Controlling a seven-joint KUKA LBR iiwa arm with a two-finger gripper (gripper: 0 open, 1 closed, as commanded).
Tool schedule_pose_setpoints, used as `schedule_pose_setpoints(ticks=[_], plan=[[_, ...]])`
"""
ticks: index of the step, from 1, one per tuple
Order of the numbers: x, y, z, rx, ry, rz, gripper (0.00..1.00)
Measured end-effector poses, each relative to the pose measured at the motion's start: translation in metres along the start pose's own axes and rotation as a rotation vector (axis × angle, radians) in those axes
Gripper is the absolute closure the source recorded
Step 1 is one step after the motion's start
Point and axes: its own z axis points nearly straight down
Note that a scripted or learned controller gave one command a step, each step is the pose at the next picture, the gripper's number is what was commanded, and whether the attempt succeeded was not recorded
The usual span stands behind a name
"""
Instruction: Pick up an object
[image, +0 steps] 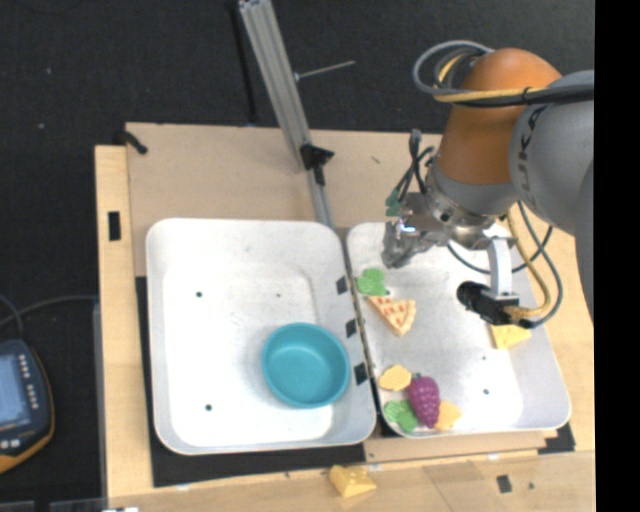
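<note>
your tool (400, 243) hangs over the far left corner of the right bin (520, 385). the pictures do not let you tell whether it is apart or together, and nothing is visibly held in it, so in my judgement the pick is not yet done.

just below the tool, near the wall between the bins, lies a small green piece (373, 281), and beside it, touching or almost touching, a pizza slice toy (393, 314). these two are the nearest candidates, i think. further toward you, in the near left corner of the same bin, sits a cluster: a yellow piece (396, 378), purple grapes (425, 398) and another green piece (400, 414), packed close together. a yellow wedge (511, 336) rests at the right side, near a black part of the arm.

the left bin (200, 270) holds a blue bowl (305, 364). one more yellow piece (352, 482) lies outside, on the surface (200, 170).

what is left: go down, close on one object, lift it.
</note>
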Motion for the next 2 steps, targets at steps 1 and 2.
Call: schedule_pose_setpoints(ticks=[1, 2], plan=[[0.06, 0.009, -0.004, -0.001, 0.001, 0.0, 1.0], [0.106, 0.012, -0.005, 0.0, -0.001, 0.005, 1.0]])
